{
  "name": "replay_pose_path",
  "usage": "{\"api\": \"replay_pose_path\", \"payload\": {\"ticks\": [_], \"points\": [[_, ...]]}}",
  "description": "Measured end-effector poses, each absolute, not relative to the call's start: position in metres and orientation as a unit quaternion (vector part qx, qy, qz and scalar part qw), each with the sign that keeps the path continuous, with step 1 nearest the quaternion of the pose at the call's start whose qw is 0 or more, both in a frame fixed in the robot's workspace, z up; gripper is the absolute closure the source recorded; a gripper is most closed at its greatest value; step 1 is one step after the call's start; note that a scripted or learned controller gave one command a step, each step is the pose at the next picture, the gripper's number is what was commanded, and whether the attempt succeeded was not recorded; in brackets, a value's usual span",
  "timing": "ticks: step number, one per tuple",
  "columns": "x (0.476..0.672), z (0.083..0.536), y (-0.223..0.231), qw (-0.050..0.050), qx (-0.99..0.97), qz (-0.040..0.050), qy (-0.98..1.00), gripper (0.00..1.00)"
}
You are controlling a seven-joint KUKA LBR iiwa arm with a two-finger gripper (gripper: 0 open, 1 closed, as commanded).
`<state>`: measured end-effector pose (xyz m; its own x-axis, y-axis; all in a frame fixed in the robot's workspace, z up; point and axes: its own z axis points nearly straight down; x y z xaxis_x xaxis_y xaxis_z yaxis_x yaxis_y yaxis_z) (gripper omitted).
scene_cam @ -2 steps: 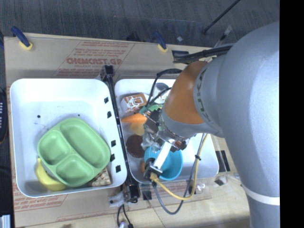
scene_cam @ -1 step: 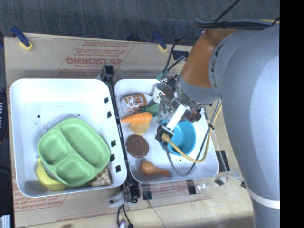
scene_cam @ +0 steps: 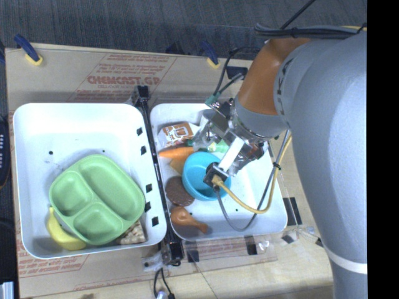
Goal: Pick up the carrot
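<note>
Carrot lay against the left wall of the right bin, with the jaws above its thick end

The carrot [scene_cam: 174, 154] rested in the right bin [scene_cam: 181, 112], near the divider, its thin tip pointing left. It sat between a brown packet [scene_cam: 176, 131] behind it and a blue bowl [scene_cam: 198, 174] that touched or overlapped its thick end. The arm [scene_cam: 274, 92] hung over the bin's middle, and the wrist hid the jaws, so I could not tell whether they were open or closed. A good grasp likely meant shifting left toward the carrot's bare middle and turning the jaws to close across its narrow width. The descent needed to stay clear of the bowl's rim and the packet. The likely risks were clipping the bowl or pinching only the tapered tip.
</note>
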<state>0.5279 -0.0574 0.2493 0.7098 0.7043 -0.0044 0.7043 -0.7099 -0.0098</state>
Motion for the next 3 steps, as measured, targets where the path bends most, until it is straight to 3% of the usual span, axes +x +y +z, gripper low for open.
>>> {"api": "replay_pose_path", "payload": {"ticks": [1, 2, 3], "points": [[0.558, 0.188, -0.043, 0.005, -0.936, 0.0079, -0.353, 0.0], [0.568, 0.093, -0.11, 0.002, -0.934, 0.0026, -0.356, 0.0], [0.623, 0.09, -0.112, 0.002, -0.982, 0.0092, -0.187, 0.0]]}}
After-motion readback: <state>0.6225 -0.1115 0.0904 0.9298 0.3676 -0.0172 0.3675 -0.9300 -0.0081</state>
